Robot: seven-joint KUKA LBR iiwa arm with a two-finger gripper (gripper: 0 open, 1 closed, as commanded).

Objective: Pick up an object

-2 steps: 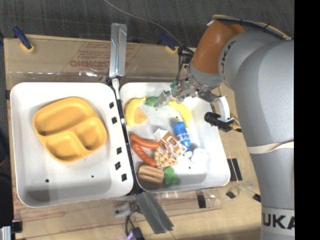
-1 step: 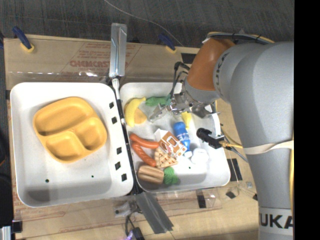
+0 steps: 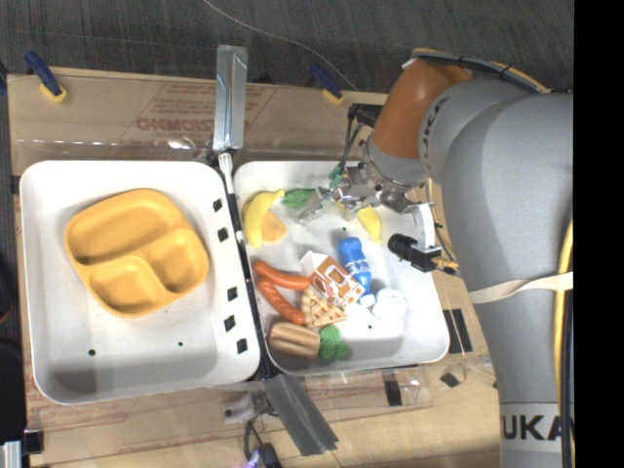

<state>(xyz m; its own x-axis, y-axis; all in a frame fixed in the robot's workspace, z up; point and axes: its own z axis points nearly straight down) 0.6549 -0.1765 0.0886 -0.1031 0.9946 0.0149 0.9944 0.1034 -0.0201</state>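
Observation:
My gripper (image 3: 330,201) hangs low over the back of the right bin (image 3: 421,331), on the grey arm with its orange band (image 3: 409,115). It sits right by a small green item (image 3: 300,200), which lies beside a yellow banana-like piece (image 3: 261,218). I cannot see whether it touches the green item. Just right of the gripper lies a small yellow piece (image 3: 370,224). Below it a blue bottle (image 3: 353,261) lies in the middle of the bin.
The right bin also holds two orange sausages (image 3: 280,291), a waffle piece (image 3: 327,295), a brown roll (image 3: 292,339), a green lump (image 3: 335,344) and a white item (image 3: 390,305). A yellow divided plate (image 3: 136,252) lies in the left bin (image 3: 49,359).

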